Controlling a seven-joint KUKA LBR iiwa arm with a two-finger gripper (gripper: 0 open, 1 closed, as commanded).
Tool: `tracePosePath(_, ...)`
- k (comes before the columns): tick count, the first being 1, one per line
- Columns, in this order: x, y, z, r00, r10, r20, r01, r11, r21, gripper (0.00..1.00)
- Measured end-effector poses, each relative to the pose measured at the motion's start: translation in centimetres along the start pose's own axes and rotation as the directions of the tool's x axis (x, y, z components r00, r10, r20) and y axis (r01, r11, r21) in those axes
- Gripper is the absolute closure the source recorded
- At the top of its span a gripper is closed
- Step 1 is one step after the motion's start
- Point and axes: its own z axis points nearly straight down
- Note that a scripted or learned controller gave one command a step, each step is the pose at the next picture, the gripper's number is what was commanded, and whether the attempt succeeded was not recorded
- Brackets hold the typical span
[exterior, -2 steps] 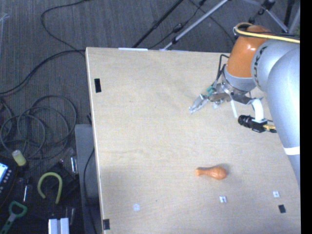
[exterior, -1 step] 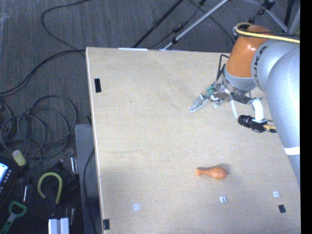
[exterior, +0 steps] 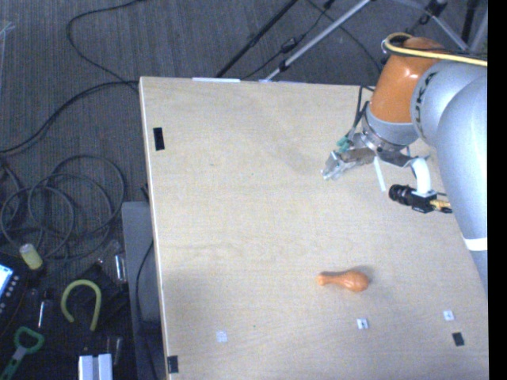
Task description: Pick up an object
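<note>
A small orange, pear-shaped object (exterior: 345,280) lies on its side on the pale wooden bench top (exterior: 238,212), toward the front right, its thin neck pointing left. My gripper (exterior: 336,165) hangs over the bench's right half, pointing left and down, well behind the orange object and apart from it. Nothing shows between it and the bench. Behind it, the grey arm with its orange band (exterior: 400,85) comes in from the right.
A black marker (exterior: 159,138) sits near the bench's left edge. Small white tags (exterior: 362,323) and a black one (exterior: 458,339) lie at the front right. On the floor to the left are cables (exterior: 63,204) and tools; tripod legs (exterior: 341,18) cross behind the bench.
</note>
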Motion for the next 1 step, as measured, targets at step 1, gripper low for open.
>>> tracePosePath(1,0.01,-0.01,0.01,1.0,0.0,0.0,0.0,1.0,0.0,0.0)
